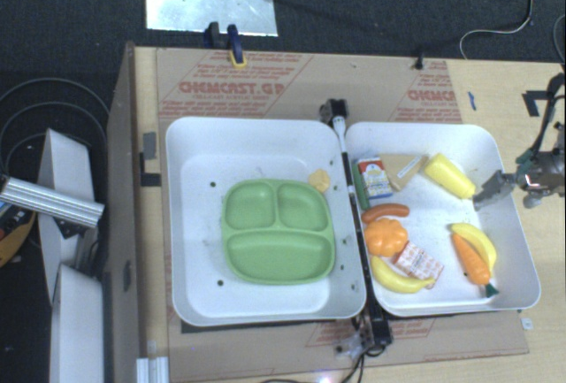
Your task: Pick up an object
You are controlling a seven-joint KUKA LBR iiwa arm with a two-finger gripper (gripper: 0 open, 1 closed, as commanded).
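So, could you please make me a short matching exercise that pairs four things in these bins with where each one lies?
Things:
1. green divided plate
2. carrot
3. small carton
4. orange pepper

Places:
A. right bin, near its right wall
B. right bin, by the divider at the back
C. left bin
D. right bin, just below the sausage

Pairs: 1-C, 2-A, 3-B, 4-D

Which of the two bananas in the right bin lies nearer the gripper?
The banana on the bin's right side, lying against the carrot, is nearer the gripper. The other banana lies lower left, under the orange pepper.
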